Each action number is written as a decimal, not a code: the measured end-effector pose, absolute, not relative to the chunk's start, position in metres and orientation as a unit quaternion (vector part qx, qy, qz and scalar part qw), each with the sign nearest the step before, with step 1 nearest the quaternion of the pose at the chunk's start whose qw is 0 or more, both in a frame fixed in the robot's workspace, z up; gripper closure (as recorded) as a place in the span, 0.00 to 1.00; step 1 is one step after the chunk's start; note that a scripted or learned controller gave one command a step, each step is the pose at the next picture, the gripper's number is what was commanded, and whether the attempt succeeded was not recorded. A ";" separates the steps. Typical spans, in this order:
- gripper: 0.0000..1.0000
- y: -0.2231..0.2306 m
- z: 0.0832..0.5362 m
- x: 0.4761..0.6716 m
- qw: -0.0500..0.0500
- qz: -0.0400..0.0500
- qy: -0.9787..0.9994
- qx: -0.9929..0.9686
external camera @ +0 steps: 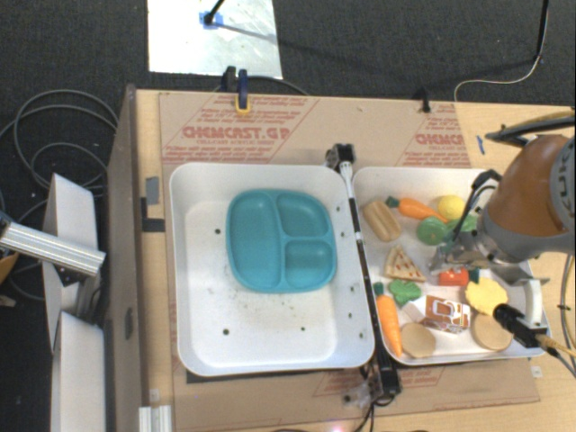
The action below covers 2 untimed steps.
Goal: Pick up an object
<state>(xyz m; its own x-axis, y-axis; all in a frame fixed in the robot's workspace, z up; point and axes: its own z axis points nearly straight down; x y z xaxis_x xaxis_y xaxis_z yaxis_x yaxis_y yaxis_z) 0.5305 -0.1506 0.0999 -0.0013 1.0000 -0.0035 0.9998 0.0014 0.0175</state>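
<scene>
The right bin (367, 187) holds several toy foods: a tan bread roll (381, 220), an orange carrot (416, 210), a yellow lemon (450, 207), a green pepper (433, 231), a triangular sandwich slice (402, 264) and a small red piece (455, 277). Nearer the front lie a green leafy piece (405, 290), a second carrot (388, 322), a brown and white box (447, 313), a yellow piece (487, 295) and two tan discs (418, 340) (491, 332). My gripper (452, 259) hangs low over the bin's middle, right above the red piece and beside the green pepper.
The left bin (193, 331) carries a teal divided plate (281, 239). A metal rail (356, 241) divides the two bins. The arm's grey body and orange band (540, 192) cover the right bin's right side. Cardboard lies under both bins, and cables (54, 133) lie at far left.
</scene>
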 end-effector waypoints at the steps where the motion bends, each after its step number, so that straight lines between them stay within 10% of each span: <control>1: 1.00 -0.036 0.189 0.574 0.003 0.006 0.713 0.701; 2: 1.00 -0.029 0.202 0.576 0.001 0.001 0.709 0.705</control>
